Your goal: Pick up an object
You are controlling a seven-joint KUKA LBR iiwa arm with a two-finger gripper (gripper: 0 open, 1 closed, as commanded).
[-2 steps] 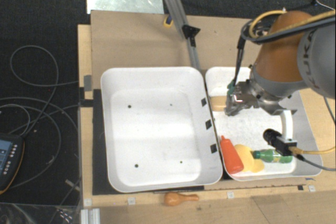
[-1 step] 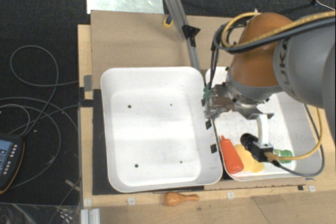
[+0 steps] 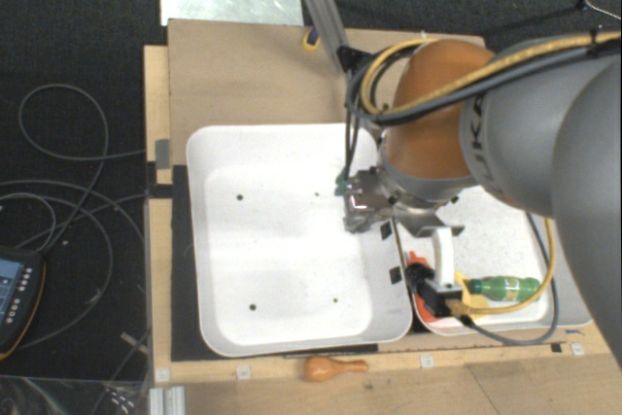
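Note:
A green bottle point(image 3: 501, 287) lies on its side near the front of the right bin point(image 3: 505, 219). A small orange-red object point(image 3: 418, 261) peeks out beside it, partly covered by robot parts. My gripper point(image 3: 362, 205) hangs low at the seam between the two bins, over the right bin's left edge, up and to the left of the bottle. Nothing can be seen in its grasp. The grey arm and orange band hide much of the right bin.
The left bin point(image 3: 282, 238) is white with a few small dark specks. A tan pear-shaped object point(image 3: 333, 366) lies on the bench's front strip, outside the bins. Cables and a handheld pendant point(image 3: 17, 298) lie on the floor at left.

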